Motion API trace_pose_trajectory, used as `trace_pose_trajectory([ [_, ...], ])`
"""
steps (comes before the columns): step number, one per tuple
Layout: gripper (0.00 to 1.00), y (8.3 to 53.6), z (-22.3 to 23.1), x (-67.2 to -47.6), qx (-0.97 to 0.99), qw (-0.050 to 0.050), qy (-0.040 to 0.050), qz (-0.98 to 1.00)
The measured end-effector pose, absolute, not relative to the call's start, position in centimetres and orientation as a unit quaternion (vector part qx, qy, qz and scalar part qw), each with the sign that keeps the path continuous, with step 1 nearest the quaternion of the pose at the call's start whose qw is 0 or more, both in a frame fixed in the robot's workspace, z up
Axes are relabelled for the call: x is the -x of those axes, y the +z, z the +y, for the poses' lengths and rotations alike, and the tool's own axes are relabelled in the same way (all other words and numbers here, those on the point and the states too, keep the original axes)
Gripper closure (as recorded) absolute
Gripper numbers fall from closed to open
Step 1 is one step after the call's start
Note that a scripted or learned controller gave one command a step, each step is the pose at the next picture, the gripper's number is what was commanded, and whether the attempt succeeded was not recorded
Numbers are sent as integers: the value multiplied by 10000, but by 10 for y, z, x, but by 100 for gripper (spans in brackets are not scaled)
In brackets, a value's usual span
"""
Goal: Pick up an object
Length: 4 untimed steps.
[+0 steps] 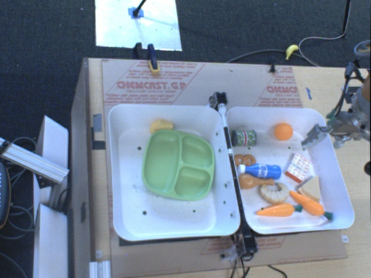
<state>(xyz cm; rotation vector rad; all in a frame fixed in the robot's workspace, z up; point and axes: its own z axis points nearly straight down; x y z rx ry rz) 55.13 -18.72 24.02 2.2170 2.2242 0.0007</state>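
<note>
A: What's on the counter (191, 77)?
B: A left bin (124, 155) with a green divided plate (178, 164); a right bin (342, 196) with toy food.
A: The hand (316, 135)?
B: Over the right bin's far-right rim, released, grasping nothing, near the orange ball (283, 131).

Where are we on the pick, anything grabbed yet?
Done: nothing looks picked. The orange ball, blue bottle, can and carrots all lie in the right bin.
In hand: the tool sits at that bin's upper right edge with nothing visible in it.
Left: choosing an object, closing on it and lifting. The green tray lies in the left bin.
</note>
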Motion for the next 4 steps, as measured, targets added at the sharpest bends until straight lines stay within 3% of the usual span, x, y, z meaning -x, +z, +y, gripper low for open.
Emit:
trace_pose_trajectory([
  [1,0,149,-202,-610,-7055,-2,-1,7087],
  [2,0,84,-166,-649,-7054,2,6,7088],
  [3,0,85,-140,-670,-7050,12,13,7092],
  [4,100,97,-140,-670,-7042,29,16,7100],
])
